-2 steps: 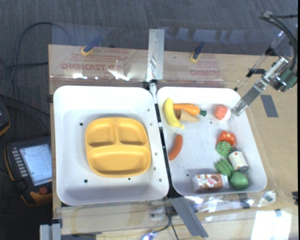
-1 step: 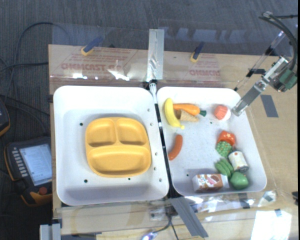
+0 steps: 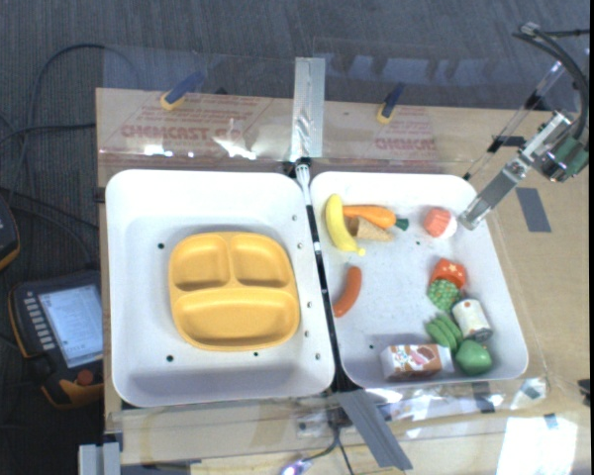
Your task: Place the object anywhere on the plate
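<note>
A yellow-orange divided plate (image 3: 235, 288) lies in the middle of the left bin (image 3: 139, 216). The right bin (image 3: 396, 315) holds the loose food items: a banana (image 3: 338, 225), a carrot (image 3: 373, 216), a reddish sausage (image 3: 346, 291) and a round orange-red fruit (image 3: 436, 222). My gripper (image 3: 472, 216) reaches in slantwise from the upper right as a thin grey shaft. Its tip sits at the right bin's far right rim, just right of the orange-red fruit. I see nothing held at the tip.
Along the right bin's right side lie a strawberry-like piece (image 3: 447, 273), a small can (image 3: 471, 319), green vegetables (image 3: 461, 349) and a red-labelled box (image 3: 414, 361). A raised divider (image 3: 317, 265) separates the two bins. Cables and handheld controllers (image 3: 54, 325) lie off the bench at left.
</note>
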Motion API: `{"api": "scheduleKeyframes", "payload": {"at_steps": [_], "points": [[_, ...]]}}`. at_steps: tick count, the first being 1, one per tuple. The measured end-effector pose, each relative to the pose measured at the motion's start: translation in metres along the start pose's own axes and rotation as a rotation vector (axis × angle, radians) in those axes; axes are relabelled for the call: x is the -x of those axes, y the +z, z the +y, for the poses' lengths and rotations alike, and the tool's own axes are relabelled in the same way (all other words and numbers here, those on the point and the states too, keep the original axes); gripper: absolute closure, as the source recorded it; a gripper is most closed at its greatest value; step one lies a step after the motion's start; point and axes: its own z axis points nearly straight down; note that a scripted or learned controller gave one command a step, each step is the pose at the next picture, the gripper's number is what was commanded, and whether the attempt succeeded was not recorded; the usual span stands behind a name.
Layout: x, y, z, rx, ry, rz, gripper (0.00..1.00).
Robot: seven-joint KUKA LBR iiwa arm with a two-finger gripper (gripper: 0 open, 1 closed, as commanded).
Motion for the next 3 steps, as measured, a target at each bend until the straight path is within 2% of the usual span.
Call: {"api": "scheduleKeyframes", "payload": {"at_steps": [3], "points": [[0.0045, 0.0003, -0.0038, 0.0, 0.026, 0.001, 0.0]]}}
